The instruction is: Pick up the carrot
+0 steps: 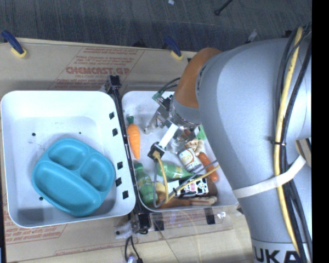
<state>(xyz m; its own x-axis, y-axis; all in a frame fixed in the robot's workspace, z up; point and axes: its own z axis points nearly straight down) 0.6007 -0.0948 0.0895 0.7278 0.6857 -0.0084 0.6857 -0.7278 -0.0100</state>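
Hovering gripper (156, 126) just R of carrot (134, 140) (grip state unclear), apart.

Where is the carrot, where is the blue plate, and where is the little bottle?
carrot (134, 139): camera view, middle of its orange body.
blue plate (72, 175): camera view, on the ridge between its compartments.
little bottle (188, 159): camera view, on its label.

Right bin (132, 100) half hidden under the arm (247, 114). Hand (163, 126) too tangled in cables to read. Toys (181, 185) heaped, overlapping, partly covered. Arm cut off by the bottom edge.
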